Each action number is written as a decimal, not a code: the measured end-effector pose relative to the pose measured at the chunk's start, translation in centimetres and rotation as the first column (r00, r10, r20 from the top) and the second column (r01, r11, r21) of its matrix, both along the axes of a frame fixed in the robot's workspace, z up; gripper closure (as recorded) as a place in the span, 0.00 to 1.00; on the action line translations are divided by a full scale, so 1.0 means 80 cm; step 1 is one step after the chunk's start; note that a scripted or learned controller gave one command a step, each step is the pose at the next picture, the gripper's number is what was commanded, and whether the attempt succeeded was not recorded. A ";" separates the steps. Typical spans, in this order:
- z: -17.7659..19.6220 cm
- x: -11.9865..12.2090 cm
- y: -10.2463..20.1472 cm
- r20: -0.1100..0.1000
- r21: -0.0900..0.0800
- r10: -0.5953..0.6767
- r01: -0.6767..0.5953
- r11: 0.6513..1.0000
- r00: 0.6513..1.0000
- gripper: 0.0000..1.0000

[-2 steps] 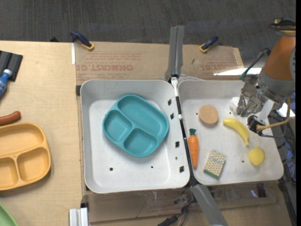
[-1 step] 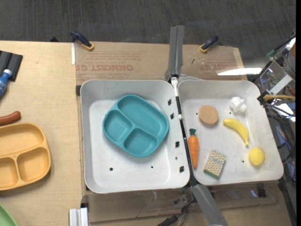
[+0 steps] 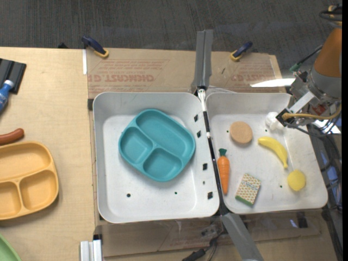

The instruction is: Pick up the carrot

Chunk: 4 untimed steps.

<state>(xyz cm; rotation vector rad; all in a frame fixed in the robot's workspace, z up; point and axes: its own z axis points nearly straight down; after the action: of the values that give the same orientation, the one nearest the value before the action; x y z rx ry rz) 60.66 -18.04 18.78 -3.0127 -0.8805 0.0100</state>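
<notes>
carrot [image 3: 223,170] against bin's left wall

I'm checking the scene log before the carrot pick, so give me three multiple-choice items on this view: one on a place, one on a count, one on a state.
1. Where does the carrot lie?
A. in the teal tray
B. in the right bin, by its left wall
C. on the bench

2. How many compartments does the teal tray have?
A. two
B. three
C. five

3. How does the gripper stand to the carrot?
A. apart from it, over the bin's far right part
B. touching its green top
C. lifting it over the left bin

Answers:
1 B, the carrot rests along the right bin's left wall, green end pointing away.
2 B, one long and two smaller wells show.
3 A, the cookie and banana lie between them.
</notes>
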 end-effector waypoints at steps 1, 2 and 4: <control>-0.022 0.006 0.013 0.002 -0.002 -0.270 0.270 0.963 0.963 1.00; 0.082 -0.056 -0.048 0.004 -0.002 -0.308 0.308 0.951 0.951 1.00; -0.047 -0.014 -0.035 0.002 0.000 -0.038 0.038 0.999 0.999 1.00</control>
<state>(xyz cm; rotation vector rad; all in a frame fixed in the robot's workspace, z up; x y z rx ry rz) 59.54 -20.86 15.00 -3.0292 -0.8235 0.0073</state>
